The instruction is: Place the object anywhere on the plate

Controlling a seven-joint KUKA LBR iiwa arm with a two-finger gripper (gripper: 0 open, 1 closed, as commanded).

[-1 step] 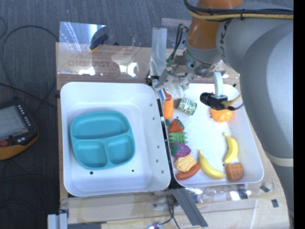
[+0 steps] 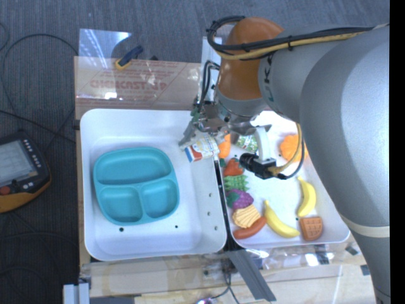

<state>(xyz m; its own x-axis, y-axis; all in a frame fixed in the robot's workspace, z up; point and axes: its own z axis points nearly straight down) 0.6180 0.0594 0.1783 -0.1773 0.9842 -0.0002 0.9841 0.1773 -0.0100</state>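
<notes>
Two white bins sat side by side; left bin (image 2: pixel 145 239) held a teal three-compartment plate (image 2: pixel 135 183), nothing on it, so the task was not done. Right bin (image 2: pixel 329 236) carried a jumble of toy food: two bananas (image 2: pixel 281 221), a waffle (image 2: pixel 311 227), purple grapes (image 2: pixel 241 199), a hot dog (image 2: pixel 249 228), green leafy piece (image 2: pixel 236 182), something orange (image 2: pixel 290 147) near the far wall. Arm (image 2: pixel 253 59) reached in from the right, orange band over the wrist. Gripper (image 2: pixel 201 132) hung over the divide between the bins, at the far-right corner of the left bin. A small white carton (image 2: pixel 201 149) with red and blue print sat just under the fingertips, tilted, over the left bin's right edge and well apart from the plate. Judged this the task's thing, likely lifted, but could not confirm a grasp: contact point hidden by the wrist, and whether the jaws were open or closed on it could not be told. Left to do, by my reading: carry it leftward over the plate and release. Wrist body and a black cable also covered part of the right bin; small items beneath were hard to name
</notes>
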